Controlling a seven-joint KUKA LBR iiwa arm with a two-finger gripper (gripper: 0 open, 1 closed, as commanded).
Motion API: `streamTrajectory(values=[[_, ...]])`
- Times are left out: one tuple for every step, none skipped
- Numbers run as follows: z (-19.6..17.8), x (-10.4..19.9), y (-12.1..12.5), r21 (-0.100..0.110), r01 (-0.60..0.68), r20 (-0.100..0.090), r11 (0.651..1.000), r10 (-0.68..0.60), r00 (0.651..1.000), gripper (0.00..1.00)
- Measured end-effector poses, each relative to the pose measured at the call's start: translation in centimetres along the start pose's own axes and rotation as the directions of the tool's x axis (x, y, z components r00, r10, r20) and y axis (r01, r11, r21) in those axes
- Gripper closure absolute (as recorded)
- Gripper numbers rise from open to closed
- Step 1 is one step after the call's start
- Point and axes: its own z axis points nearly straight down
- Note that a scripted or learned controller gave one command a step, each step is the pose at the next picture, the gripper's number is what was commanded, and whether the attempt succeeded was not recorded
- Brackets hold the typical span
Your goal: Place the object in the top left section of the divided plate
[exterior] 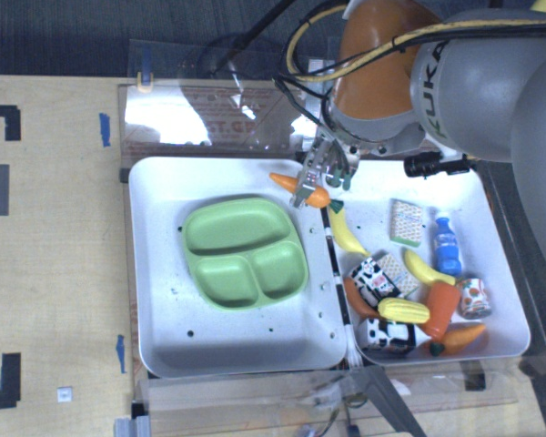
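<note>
Carry step: small orange toy carrot [298, 186] gripped, not yet over plate.

Camera view: two-finger metal gripper [311, 188] pinches the carrot above the left white bin's [155, 244] back right corner, near the bin divider. Green three-section divided plastic plate [246, 248] sits below-left. Next, judged: shift left, lower over the plate's top left section, release.

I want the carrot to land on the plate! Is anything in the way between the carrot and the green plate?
Nothing visible blocks it. The gripper holds the toy carrot above the left bin's top right corner, and the green divided plate lies just down-left of it, with bare white bin floor between them.
</note>
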Motion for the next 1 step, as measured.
streamTrajectory(values=[[4.58,1.38,4.12,-0.001,0.349,-0.004,0.937,-0.349,0.937,1.00]])
